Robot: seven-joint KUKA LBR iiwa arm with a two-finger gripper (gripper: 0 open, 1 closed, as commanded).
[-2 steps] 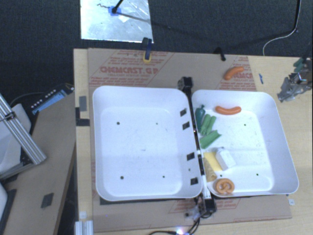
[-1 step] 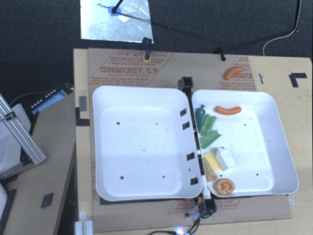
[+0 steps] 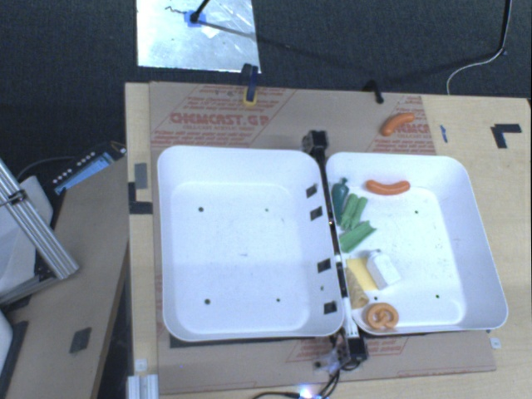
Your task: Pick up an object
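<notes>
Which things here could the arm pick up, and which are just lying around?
For picking:
orange sausage in right bin
green bean pods
small white block
curled orange pretzel

Lying about:
orange sausage outside the bins
silver foil sheet

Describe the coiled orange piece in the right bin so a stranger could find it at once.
Start at the right bin and go to its near left corner, beside the divider. The coiled orange piece lies there, just below the yellow block. It alone is curled into a ring; the orange sausage is nearly straight.
</notes>
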